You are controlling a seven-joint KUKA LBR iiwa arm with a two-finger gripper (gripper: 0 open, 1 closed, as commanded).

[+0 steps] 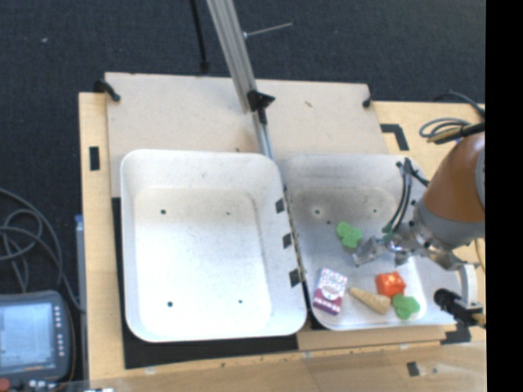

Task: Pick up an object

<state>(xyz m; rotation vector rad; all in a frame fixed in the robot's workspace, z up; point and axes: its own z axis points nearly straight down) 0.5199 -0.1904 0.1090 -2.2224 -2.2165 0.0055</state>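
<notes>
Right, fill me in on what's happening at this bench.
A robot arm is reaching in over the right bin, with its gripper low among the objects there. Nothing shows between its fingers. Just beside it lies a green piece; nearer the front edge are a purple box, a tan cone, a red block and another green piece. The left bin sits alongside.

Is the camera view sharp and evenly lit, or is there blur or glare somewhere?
Camera view: overall soft, slightly blurred; the gripper is smeared, its shape unclear. The left bin is brightly lit, nearly washed out. The right bin looks greyer, with dark smudges. Toys' details are not readable.
</notes>
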